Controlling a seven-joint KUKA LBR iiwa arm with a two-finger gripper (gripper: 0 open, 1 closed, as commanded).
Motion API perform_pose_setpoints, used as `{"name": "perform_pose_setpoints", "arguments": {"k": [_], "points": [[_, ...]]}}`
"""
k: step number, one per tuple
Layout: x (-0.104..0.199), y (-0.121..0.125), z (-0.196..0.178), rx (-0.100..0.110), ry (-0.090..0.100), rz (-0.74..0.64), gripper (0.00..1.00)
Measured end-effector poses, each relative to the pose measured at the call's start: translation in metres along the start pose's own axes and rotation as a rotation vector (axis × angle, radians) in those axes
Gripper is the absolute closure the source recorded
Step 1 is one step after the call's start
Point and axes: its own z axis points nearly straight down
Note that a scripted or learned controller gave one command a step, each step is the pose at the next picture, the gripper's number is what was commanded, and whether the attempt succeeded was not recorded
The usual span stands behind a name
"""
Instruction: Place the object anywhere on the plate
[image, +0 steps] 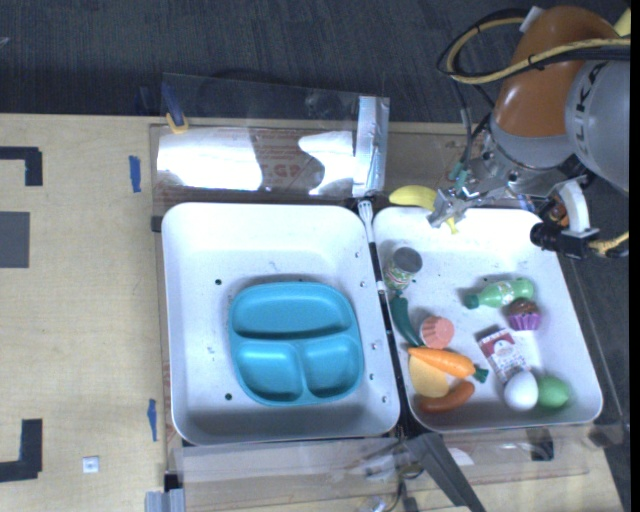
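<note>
Gripper (447, 208) is seen over right bin (585, 340) rim; jaw state cannot be told. Yellow toy (411, 196) lies just beside. Blue plate (296, 340) is held in left bin (190, 300), well apart.

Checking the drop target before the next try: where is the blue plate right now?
The blue plate lies in the left bin, toward its front, across the divider from the carrot in the right bin.

We can make out part of a black letter, seemingly a K, on the grey arm (605, 100) at two o'clock, while printing on the small red-and-white packet (505, 350) stays too blurred for us to read.
</note>
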Motion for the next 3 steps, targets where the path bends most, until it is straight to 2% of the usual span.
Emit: {"name": "perform_pose_setpoints", "arguments": {"k": [1, 2, 3], "points": [[0.101, 0.0, 0.016, 0.003, 0.004, 0.081, 1.0], [0.219, -0.013, -0.036, 0.001, 0.003, -0.163, 1.0], [0.208, 0.015, -0.017, 0.001, 0.002, -0.308, 1.0]]}}
